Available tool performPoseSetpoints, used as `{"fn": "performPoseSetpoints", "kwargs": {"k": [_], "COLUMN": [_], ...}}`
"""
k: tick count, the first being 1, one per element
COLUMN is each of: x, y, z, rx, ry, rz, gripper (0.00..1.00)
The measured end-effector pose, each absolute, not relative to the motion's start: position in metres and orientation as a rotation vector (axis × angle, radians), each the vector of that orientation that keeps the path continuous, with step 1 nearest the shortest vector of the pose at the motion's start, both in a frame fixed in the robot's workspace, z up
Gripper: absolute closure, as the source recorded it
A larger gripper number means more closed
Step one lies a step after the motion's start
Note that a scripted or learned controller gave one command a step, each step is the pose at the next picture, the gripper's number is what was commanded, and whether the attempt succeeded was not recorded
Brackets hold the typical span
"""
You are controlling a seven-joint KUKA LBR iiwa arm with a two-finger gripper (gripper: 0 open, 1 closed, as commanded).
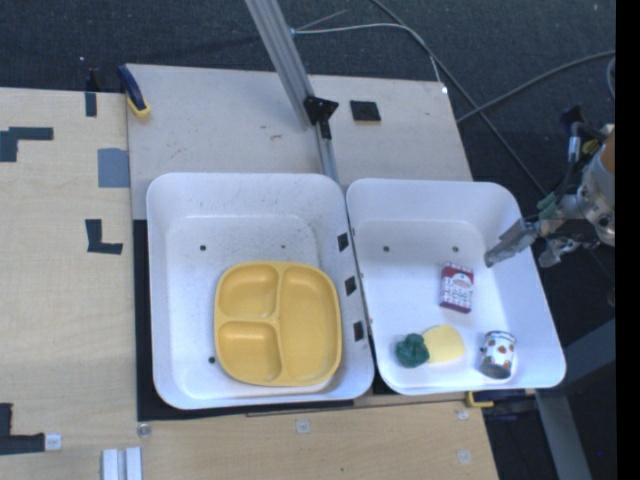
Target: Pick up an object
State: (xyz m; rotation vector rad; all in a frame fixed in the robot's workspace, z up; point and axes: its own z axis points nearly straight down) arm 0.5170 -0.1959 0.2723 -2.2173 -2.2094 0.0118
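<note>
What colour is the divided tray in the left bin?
Yellow; the divided tray shows best in the camera view.

**Arm cut off at the frame's right; small items too blurred to identify**

The arm (pixel 600 183) was cropped by the right edge, so most of its body lay outside the frame. The gripper (pixel 512 243) was small and blurred; whether its fingers were open or closed could not be told. The print on the red-and-white packet (pixel 457 289) was unreadable. The silver object (pixel 497 354) and the green object (pixel 411 349) were too indistinct to name. The counter (pixel 50 268) ran off the left edge.
</note>
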Motion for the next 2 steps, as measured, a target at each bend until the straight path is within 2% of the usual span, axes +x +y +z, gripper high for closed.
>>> {"fn": "performPoseSetpoints", "kwargs": {"k": [1,2], "x": [0.519,0.520], "y": [-0.195,-0.189], "z": [0.279,0.217], "rx": [-2.220,-2.217], "ry": [-2.222,-2.219], "rz": [0.002,0.005], "gripper": [0.00,0.00]}}
